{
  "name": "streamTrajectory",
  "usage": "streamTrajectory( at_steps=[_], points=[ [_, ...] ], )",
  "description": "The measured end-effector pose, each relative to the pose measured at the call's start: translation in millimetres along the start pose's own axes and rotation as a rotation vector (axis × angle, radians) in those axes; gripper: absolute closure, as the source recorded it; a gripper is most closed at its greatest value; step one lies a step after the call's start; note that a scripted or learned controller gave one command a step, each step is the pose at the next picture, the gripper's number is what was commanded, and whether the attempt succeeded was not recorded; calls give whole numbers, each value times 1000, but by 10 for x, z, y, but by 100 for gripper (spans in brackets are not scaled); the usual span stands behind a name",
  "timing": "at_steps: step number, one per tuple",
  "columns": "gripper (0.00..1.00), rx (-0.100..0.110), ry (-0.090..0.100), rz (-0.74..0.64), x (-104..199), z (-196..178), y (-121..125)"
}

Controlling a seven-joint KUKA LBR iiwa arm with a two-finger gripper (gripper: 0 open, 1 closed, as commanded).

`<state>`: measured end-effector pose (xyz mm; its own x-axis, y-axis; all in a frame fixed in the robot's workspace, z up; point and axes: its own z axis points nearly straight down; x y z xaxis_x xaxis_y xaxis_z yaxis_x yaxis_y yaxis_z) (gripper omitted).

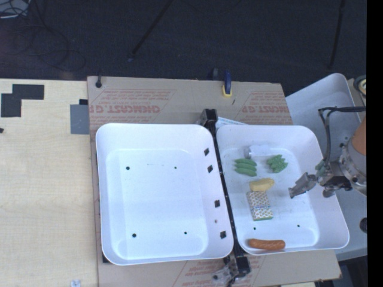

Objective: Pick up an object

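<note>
The gripper (302, 186) hangs over the right bin (326, 220) at about 3 o'clock of its floor, just inside the right wall, with the arm (353, 175) coming in behind it from the right. Whether it is open or closed I cannot tell; the tip is small and blurred. Nothing shows held in it.

Five things lie in this bin, all to the gripper's 9 o'clock side. Two green pieces sit toward 12 o'clock: one pod (245, 167) left, another pod (276, 163) right of it. Below them is a yellow piece (261, 185), nearest the gripper, and touching it at 6 o'clock a patterned block (260, 205). A sausage (267, 244) lies alone at 6 o'clock near the front wall. The left bin (114, 160) holds no object.

As I judge it, the pick is not yet done: every object rests on the bin floor, and the approach, grasp and lift all remain.
</note>
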<state>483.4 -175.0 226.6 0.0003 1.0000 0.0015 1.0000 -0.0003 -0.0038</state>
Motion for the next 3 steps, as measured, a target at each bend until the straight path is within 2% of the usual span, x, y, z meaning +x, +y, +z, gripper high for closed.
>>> streamTrajectory(
  at_steps=[1,2,3],
  points=[
    [0,-20,-10,-1,-410,-1685,125],
    [100,-1,-2,-4,-389,-1676,114],
    [100,6,3,-4,289,-444,-58]
  ],
)
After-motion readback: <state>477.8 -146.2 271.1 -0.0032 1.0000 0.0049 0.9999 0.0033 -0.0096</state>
